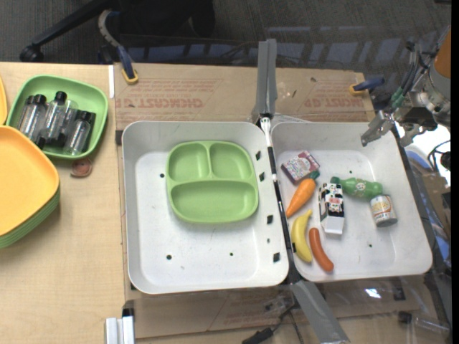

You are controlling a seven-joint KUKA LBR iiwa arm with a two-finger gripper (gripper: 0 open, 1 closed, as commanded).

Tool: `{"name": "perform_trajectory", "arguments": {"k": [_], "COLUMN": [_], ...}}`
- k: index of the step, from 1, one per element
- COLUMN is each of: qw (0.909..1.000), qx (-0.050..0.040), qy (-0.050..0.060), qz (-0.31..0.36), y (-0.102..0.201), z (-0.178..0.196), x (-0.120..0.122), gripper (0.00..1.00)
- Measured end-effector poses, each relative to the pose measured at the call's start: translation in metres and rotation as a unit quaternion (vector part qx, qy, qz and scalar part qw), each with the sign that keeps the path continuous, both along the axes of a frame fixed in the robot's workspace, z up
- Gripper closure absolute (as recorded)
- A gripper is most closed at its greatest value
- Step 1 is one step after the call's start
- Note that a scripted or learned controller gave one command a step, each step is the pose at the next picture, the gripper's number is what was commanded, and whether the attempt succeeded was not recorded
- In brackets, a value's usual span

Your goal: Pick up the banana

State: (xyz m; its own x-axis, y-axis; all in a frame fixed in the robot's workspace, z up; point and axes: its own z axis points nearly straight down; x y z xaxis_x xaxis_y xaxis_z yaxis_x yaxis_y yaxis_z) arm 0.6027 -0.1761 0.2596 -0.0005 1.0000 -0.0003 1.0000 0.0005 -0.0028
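Observation:
The yellow banana point(302, 236) lies in the right white bin point(412, 260), near its left wall toward the front. An orange carrot point(300, 196) rests just behind it and a red-orange sausage point(320, 249) lies against its right side. My gripper point(391, 135) hangs over the bin's back right corner, far from the banana and well above it. Its fingers stand open with nothing between them.
The right bin also holds a pink packet point(300, 166), a small milk carton point(331, 208), a green bottle point(358, 187) and a can point(383, 210). A green divided plate point(212, 180) sits in the left bin point(143, 264). Stacked orange plates point(25, 192) and a green tray of bottles point(57, 117) stand at the far left.

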Motion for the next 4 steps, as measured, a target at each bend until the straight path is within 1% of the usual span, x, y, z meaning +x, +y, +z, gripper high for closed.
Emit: {"name": "perform_trajectory", "arguments": {"k": [1,2,3,4], "qw": [1.0000,0.9878,0.9998,0.9790], "qx": [-0.0004,0.0004,0.0003,-0.0014], "qy": [0.001,0.000,0.001,0.000], "qz": [0.001,0.156,-0.021,-0.204], "y": [-0.001,0.041,0.052,0.005], "z": [0.008,-0.045,-0.075,0.018], "x": [0.000,-0.014,-0.029,-0.081], "gripper": [1.00,1.00,1.00,1.00]}}
